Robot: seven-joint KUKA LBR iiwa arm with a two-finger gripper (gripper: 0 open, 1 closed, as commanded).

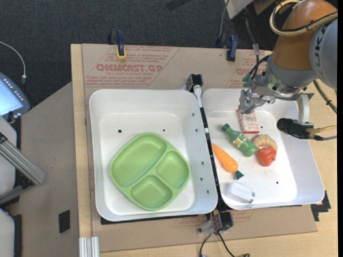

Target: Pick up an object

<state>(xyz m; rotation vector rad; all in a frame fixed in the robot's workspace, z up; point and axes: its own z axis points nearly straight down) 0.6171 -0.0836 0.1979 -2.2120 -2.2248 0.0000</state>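
A: What lies under the bench?
B: Dark grey carpet (pixel 64 15), with a thin cable (pixel 21 63) curling at the left.
A: And the bench top?
B: Brown board (pixel 161 63), printed red, held by two blue clamps (pixel 120 43).

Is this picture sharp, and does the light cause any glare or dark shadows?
Camera view: mostly sharp, evenly lit; the white bins look bright, without harsh glare; soft shadows beside the carrot and green tray; the gripper looks slightly blurred.
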